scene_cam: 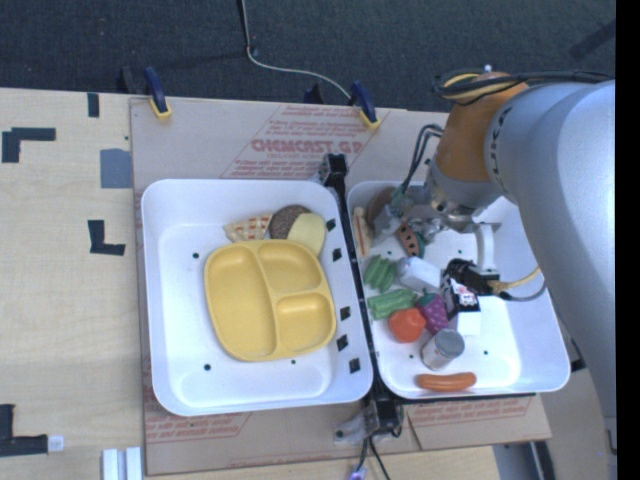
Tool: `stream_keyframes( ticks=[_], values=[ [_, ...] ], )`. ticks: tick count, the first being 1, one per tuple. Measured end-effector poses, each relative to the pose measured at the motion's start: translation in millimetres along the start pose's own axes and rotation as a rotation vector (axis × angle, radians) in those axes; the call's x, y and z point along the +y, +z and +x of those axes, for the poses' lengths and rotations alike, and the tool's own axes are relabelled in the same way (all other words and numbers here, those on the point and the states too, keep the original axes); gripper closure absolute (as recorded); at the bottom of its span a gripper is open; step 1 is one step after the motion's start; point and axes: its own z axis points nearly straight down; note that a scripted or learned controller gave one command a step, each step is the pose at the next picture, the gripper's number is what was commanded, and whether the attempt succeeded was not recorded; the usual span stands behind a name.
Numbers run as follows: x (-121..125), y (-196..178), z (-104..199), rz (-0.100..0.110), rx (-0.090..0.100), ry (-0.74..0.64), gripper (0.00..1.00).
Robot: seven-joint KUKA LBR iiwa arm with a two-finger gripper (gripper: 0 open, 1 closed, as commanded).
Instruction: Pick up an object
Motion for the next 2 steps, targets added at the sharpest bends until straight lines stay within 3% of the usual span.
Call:
stream_keyframes(
  ticks=[1, 2],
  values=[
    [20, 1, -2, 0.038, 0.003, 0.001, 0.00],
    [24, 1, -23, 0.007, 0.004, 0.005, 0.00]
  ],
)
